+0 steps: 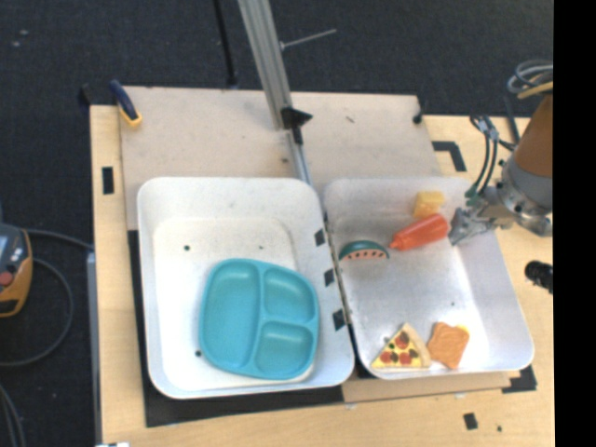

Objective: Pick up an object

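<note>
An orange carrot-shaped toy is seen lying tilted in the right bin, its thicker end raised toward the end effector at the bin's right wall. The toy's upper end appears to meet the end effector's tip, but whether it is gripped between the fingers cannot be told: the tip is small, grey and blurred against the bin. Whether the end effector is released or clenched cannot be told either. The toy is smooth and bright orange-red, tapering toward its lower left end.

Just above it a yellow block is seen, near but apart. To its left, by the bin's left wall, a watermelon-slice toy is placed. Near the bin's front edge a pizza-slice toy and an orange toast-like piece are set just beside each other.

The arm is cut off at the right edge, with cables looped above it.

In the left bin a teal divided plate is held. Both bins are borne by the pale surface, behind which a metal post rises.
</note>
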Available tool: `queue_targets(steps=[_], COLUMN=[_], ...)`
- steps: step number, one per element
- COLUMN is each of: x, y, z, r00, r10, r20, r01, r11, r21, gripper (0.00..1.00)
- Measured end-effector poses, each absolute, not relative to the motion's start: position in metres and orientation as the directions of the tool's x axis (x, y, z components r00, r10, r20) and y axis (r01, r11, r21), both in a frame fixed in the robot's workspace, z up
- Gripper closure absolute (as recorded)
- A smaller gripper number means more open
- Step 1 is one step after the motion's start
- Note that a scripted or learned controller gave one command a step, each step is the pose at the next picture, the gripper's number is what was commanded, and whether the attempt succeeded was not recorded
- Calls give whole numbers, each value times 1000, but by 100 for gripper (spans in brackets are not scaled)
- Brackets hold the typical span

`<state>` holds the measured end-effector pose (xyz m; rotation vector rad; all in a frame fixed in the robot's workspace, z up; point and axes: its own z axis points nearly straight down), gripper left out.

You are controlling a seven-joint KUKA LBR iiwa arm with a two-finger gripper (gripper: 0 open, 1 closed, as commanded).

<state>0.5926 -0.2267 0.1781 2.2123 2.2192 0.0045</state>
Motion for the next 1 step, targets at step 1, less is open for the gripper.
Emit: queue_targets(steps=[1], x=[591], y=[-228], z=[222], r00=[-3], r10=[1000], r20=[-3], r01=[1000], r11=[3], r21=[6], gripper=[100])
